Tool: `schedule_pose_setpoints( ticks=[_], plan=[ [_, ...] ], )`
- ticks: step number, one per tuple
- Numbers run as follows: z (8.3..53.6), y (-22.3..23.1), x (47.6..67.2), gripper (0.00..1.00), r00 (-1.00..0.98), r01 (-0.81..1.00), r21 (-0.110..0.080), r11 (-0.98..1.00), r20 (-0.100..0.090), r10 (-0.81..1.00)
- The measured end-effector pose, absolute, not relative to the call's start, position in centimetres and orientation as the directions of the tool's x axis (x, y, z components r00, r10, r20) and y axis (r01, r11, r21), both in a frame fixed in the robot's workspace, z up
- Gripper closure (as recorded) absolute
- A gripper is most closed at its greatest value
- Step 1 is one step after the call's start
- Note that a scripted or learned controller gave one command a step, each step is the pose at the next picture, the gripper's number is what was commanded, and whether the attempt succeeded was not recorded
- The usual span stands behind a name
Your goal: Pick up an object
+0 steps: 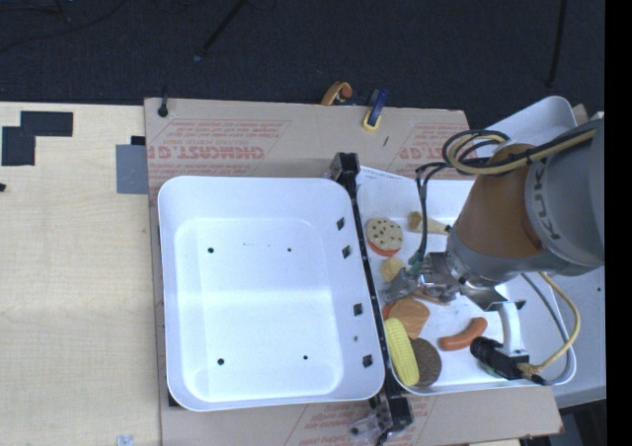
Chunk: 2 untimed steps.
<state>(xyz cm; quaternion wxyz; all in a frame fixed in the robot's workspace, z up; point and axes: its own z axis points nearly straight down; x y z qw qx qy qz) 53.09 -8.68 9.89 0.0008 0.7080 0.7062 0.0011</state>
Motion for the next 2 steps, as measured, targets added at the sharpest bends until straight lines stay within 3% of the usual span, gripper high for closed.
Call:
schedule_pose_setpoints(
  ticks=[1,2],
  plan=[
    [9.1,-9.2,61.2,0.0,-0.001,1.0,0.005,0.001,-0.002,1.0],
    [9.2,-8.8,64.5,0.0,0.001,1.0,-0.003,-0.001,-0.004,1.0]
  ],
)
